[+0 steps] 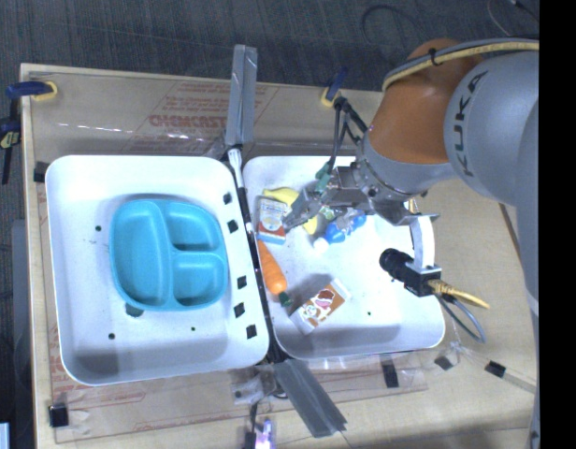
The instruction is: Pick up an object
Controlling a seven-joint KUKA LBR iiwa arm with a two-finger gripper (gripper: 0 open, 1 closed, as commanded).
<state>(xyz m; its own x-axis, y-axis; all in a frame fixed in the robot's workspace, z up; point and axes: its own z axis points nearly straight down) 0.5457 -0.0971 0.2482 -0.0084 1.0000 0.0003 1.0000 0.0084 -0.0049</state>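
My gripper [307, 211] hangs low over the upper left part of the right bin [400, 321], in a cluster of small objects. A yellow item [280, 196] and a small white and red carton [271, 218] lie just left of it. A blue bottle [345, 225] with a white cap lies just to its right, partly under the wrist. An orange carrot [273, 269] lies along the bin's left wall. A brown snack packet [320, 304] rests near the bin's middle front.
The left bin [82, 344] holds a blue divided plate [169, 253]. The grey arm with its orange band [414, 110] comes in from the upper right and hides the right bin's far corner. A black cable fitting [405, 269] hangs by the right wall.
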